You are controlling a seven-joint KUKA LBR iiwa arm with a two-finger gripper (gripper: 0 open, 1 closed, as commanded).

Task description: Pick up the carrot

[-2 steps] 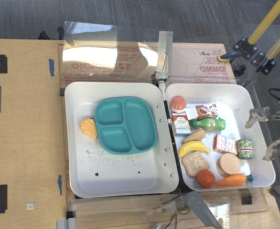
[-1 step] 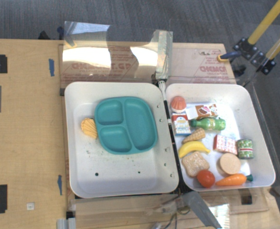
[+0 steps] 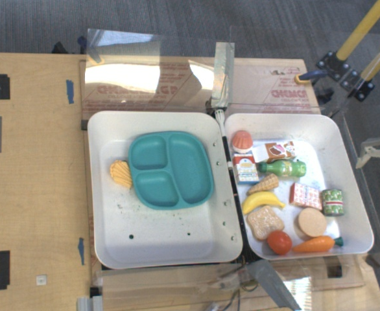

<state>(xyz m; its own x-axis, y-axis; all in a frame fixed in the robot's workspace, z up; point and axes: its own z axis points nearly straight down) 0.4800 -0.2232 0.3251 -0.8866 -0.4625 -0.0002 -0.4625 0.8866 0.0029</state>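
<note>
**Carrot waits in the right bin's near corner**

Two shallow white bins sit side by side on the table. The left bin (image 3: 106,238) holds a teal divided plate (image 3: 170,169) with a small yellow shell-shaped toy (image 3: 120,172) at its left edge. The right bin (image 3: 355,193) is crowded with toy food. The carrot (image 3: 314,243), orange with a green tip, lies flat along the bin's near wall, toward its near right corner. A red tomato (image 3: 279,241) touches its left end, and a round tan slice (image 3: 312,223) sits just behind it. A banana (image 3: 262,201), a green bottle (image 3: 283,168) and small cartons lie further back.

The state of the end effector cannot be told.

To do the pick well, it would likely help to descend over the carrot's middle, fingers closing across its narrow width, away from the tomato. The near wall leaves little room, so the finger on that side risks striking the rim.
</note>
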